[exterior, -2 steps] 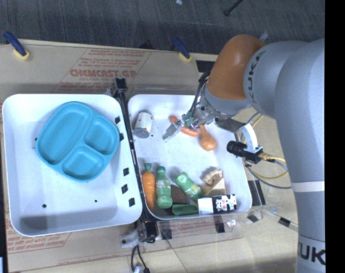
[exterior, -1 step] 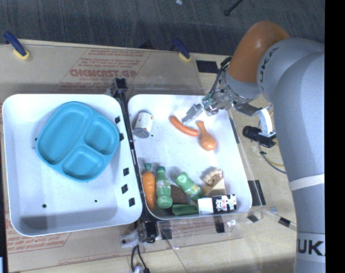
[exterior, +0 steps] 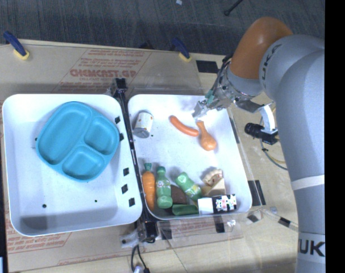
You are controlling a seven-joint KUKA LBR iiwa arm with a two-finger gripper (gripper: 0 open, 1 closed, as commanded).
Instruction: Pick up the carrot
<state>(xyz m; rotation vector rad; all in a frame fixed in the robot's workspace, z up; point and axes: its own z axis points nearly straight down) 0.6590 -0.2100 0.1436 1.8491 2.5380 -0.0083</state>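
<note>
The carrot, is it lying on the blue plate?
No, the carrot lies in the right bin by its left wall, next to the green bottles, while the blue plate sits in the left bin.

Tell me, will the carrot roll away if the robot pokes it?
Probably a bit. The carrot looks round and smooth, so it may slip or roll. But it lies against the bin wall with a green bottle beside it, which should hold it. It looks like stiff, light plastic.

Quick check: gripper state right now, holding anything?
Gripper: cannot tell open or closed; nothing seen held. Carrot lies in the right bin.
</note>
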